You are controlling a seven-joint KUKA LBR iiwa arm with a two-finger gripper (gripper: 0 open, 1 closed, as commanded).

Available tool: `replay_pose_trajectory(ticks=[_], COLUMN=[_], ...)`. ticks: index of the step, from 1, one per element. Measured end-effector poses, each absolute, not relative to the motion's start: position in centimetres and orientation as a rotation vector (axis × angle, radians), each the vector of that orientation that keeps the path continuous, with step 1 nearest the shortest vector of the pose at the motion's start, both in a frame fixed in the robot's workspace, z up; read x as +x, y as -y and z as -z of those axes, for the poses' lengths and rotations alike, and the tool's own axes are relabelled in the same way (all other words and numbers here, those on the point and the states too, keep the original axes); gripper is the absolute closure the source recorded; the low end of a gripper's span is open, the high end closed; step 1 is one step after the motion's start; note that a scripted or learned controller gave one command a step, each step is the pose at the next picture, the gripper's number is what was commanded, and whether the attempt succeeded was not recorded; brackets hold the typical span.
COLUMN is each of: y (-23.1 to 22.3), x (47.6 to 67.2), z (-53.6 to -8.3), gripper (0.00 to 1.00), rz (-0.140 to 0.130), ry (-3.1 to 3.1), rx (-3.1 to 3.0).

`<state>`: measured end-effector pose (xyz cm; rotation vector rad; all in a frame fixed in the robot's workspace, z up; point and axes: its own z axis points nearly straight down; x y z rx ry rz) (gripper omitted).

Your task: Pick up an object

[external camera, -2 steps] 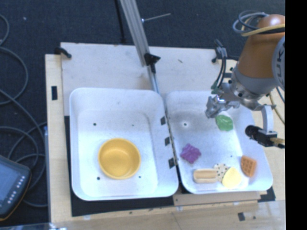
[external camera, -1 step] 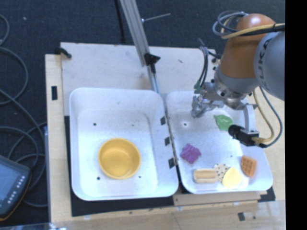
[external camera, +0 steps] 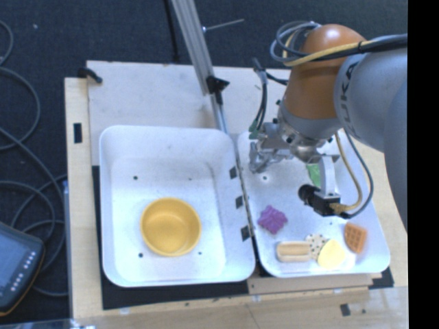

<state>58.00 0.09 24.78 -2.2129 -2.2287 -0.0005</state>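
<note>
Tool (external camera: 259,157) observed low over the upper left corner of the right bin (external camera: 370,266), close to the divide between the two bins; whether it is spread or closed cannot be told, and nothing is seen in its grip. Grey arm (external camera: 374,94) with orange band enters from the right and hides much of that bin's upper half. A green object (external camera: 314,173) shows partly beneath the wrist, just right of the tool. Further down the same bin: a purple knobbly piece (external camera: 272,218) near the left wall, a tan roll-shaped item (external camera: 293,251) at the lower edge, a spotted white piece (external camera: 316,242) touching it, a yellow wedge (external camera: 332,255) beside that, and an orange waffle-patterned piece (external camera: 354,237) to the right. Left bin (external camera: 116,149) contains a yellow bowl (external camera: 171,226), upright, in its lower half. Both bins sit on the bench (external camera: 137,88).
</note>
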Motion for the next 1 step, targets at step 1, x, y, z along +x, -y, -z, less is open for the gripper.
replay_pose_trajectory(ticks=[1], y=[-4.92], x=[58.01], z=[-25.49], gripper=[1.0], rz=[0.004], ry=[2.231], rx=[-2.212])
